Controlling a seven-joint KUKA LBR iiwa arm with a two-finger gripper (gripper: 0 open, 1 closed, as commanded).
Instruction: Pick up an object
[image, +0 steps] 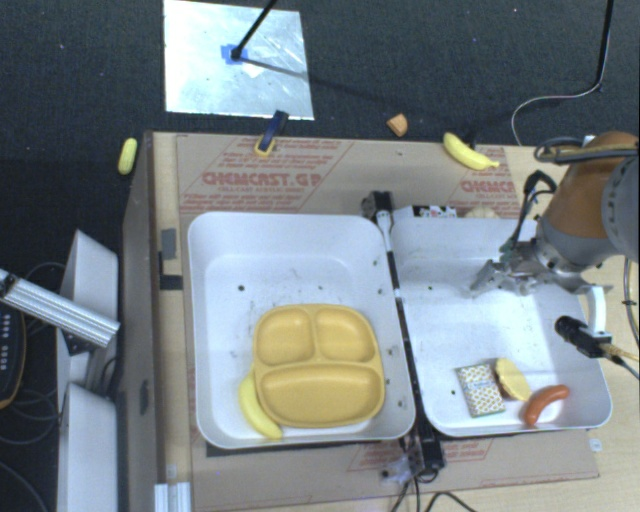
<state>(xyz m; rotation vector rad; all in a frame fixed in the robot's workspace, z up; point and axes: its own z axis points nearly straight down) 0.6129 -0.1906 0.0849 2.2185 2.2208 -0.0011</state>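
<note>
Still hunting: my grey two-finger gripper (497, 276) hangs in the right-hand white bin (440, 330), upper right of frame.
Jaws narrow, holding nothing (my reading); next I'd drop toward the orange sausage-shaped toy (545, 403), lower right.

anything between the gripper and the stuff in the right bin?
Nothing visible. The gripper sits over the upper part of the right bin; the sausage, yellow piece and patterned card lie near its lower edge, with bare white floor between.
</note>
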